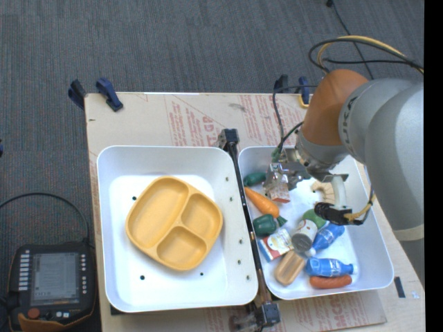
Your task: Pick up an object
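The left bin [111,185] on the table [159,120] carries a yellow divided plate [174,222]. Over the right bin [377,254], the gripper [278,182] hangs just above an orange carrot [262,201]; whether its jaws are apart or together cannot be told. Crowded beside the carrot lie a green pepper [264,225], a small can [302,241], two blue bottles [329,266] and a sausage [330,281].

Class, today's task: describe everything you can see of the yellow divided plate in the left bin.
The yellow divided plate looks like smooth, matte moulded plastic, a rounded shape with a raised rim and ridges splitting it into three compartments, one long and two smaller. All three hold nothing. It lies flat, turned at an angle, near the middle of the left bin, resting on the bin's white floor. Nothing else touches it.
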### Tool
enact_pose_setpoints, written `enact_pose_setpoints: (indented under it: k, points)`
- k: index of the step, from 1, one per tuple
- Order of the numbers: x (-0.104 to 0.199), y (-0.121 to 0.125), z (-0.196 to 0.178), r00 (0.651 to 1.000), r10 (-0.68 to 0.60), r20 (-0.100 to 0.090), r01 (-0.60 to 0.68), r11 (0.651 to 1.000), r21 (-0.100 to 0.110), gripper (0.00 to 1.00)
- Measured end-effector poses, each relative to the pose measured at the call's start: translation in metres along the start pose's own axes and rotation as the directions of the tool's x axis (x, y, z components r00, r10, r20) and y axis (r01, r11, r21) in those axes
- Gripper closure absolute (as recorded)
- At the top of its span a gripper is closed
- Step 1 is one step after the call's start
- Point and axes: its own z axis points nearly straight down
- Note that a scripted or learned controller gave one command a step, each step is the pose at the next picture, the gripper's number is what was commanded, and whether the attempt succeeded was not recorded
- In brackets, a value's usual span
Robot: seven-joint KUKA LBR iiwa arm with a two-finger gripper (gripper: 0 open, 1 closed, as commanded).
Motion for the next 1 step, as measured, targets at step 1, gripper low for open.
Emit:
enact_pose_setpoints:
  k: [1]
  points:
    - [0.0,-0.0002,-0.007,1.0,-0.001,-0.001,0.001,1.0,0.004,1.0]
